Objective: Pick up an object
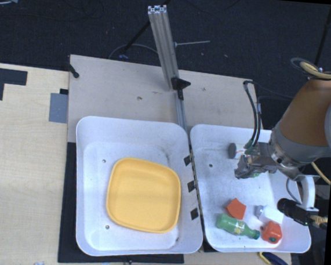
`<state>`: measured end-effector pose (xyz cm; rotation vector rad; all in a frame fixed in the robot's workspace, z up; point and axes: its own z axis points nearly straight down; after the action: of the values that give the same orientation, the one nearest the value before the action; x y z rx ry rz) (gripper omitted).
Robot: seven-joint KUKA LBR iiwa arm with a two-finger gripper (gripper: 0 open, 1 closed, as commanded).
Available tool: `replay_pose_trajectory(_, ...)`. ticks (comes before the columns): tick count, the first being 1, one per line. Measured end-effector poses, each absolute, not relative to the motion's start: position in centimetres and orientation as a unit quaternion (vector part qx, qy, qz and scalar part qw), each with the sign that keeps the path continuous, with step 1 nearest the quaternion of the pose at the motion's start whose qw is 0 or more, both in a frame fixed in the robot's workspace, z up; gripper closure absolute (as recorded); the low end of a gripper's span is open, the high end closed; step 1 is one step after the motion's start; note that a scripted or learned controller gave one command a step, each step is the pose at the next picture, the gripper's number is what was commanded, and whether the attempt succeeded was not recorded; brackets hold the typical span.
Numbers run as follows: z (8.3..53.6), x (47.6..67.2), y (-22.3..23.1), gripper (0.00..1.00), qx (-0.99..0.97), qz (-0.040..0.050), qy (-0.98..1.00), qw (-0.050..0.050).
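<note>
Over the bin on the view's right [214,180], the gripper [248,168] hung low above the far half of the tray, and nothing could be seen caught in it. Spread or pressed together? It could not be told; dark metal sat against its own shadow.

Closest candidate: a small grey cylinder [232,149], just beside the gripper on the side toward the other bin [94,151], apart from it and not touching. The rest of the field lay toward the near rim, well clear of the gripper. An orange block [235,208] sat there, with a green bottle [237,226] lying on its side just in front of it. A red-orange piece [271,232] was at the bottle's cap end, and a little white piece [267,213] just behind that. Across the divide, a yellow plate [144,194] lay flat in the other bin, too flat to offer an easy grip.

By the look of it, this was the approach stage: arm in the bin, no grasp made yet. The next move called for settling on one target, centring over it, coming straight down and closing. The grey cylinder would need only a short sideways shift. The near cluster was crowded, so a pick there would have to straddle one item without shoving its neighbours.
</note>
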<state>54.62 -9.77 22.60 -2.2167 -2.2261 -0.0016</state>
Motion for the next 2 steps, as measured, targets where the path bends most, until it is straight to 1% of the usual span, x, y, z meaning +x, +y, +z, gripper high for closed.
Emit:
replay_pose_trajectory(1,21.7,55.3,-5.1,1.00,-0.706,0.0002,-0.708,0.001)
replay_pose_trajectory(2,22.9,56.0,-0.5,1.00,-0.706,-0.0001,-0.708,0.000)
